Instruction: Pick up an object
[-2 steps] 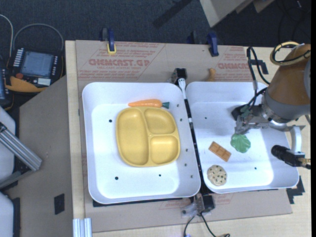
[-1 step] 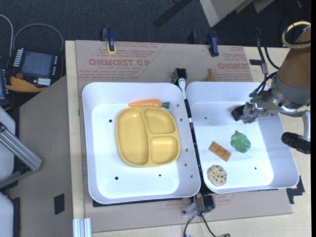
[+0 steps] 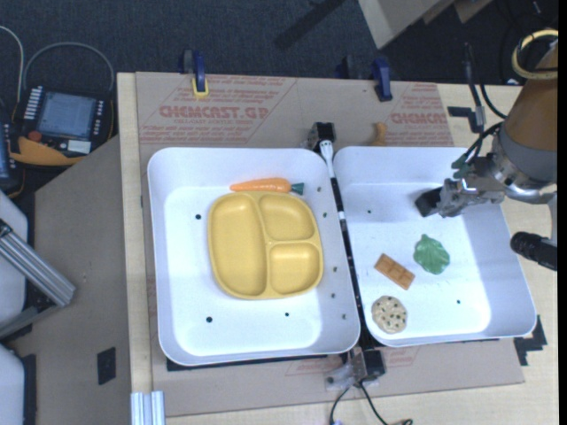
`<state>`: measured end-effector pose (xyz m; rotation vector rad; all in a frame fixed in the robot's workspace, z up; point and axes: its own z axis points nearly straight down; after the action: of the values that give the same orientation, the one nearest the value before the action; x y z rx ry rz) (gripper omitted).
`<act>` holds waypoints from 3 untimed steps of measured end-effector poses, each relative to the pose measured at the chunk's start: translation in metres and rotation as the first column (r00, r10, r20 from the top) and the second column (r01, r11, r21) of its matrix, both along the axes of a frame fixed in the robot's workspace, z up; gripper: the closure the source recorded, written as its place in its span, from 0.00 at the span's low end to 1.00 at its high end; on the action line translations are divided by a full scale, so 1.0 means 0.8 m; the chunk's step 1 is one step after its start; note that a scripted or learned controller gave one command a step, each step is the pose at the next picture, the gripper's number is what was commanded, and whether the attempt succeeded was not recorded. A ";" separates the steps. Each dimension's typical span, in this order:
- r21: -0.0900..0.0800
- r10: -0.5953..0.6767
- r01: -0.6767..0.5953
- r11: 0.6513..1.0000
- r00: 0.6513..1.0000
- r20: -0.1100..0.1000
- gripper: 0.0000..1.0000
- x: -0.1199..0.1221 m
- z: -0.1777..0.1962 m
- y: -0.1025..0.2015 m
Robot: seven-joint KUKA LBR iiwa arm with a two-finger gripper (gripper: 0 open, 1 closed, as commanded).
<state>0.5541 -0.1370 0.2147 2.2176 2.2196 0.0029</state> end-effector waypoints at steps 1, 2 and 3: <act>0.004 0.004 -0.004 1.000 1.000 -0.006 1.00 0.000 -0.010 0.062; 0.003 0.003 -0.003 1.000 1.000 -0.006 1.00 -0.009 -0.012 0.120; 0.003 0.006 -0.006 1.000 1.000 -0.001 1.00 -0.006 0.007 0.192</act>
<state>0.5494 0.0166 0.2204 2.2128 2.2286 0.0052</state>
